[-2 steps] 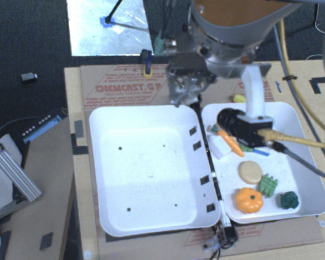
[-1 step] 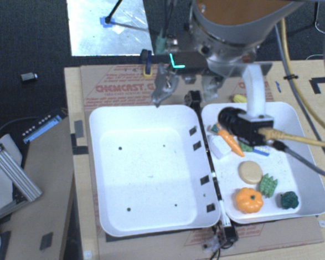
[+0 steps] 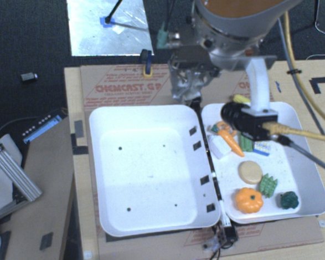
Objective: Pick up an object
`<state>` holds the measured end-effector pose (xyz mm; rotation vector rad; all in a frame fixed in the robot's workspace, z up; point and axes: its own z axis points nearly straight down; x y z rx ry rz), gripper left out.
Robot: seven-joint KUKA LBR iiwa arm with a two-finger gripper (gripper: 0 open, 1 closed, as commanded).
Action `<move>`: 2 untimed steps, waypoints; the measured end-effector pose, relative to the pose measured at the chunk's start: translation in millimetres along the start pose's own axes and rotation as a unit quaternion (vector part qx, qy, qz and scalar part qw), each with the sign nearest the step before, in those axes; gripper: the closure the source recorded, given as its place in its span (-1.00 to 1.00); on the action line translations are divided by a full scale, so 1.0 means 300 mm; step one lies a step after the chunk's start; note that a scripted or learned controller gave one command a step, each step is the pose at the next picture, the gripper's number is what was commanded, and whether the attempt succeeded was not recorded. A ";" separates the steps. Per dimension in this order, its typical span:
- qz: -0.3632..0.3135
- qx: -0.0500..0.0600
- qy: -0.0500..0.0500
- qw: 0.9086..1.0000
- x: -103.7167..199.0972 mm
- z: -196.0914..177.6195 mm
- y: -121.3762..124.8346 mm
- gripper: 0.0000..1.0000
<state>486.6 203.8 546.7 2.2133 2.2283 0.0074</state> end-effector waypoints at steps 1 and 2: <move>0.000 0.001 0.000 1.000 0.000 0.002 0.000 -1.00; -0.002 -0.001 0.000 1.000 -0.001 -0.037 0.001 1.00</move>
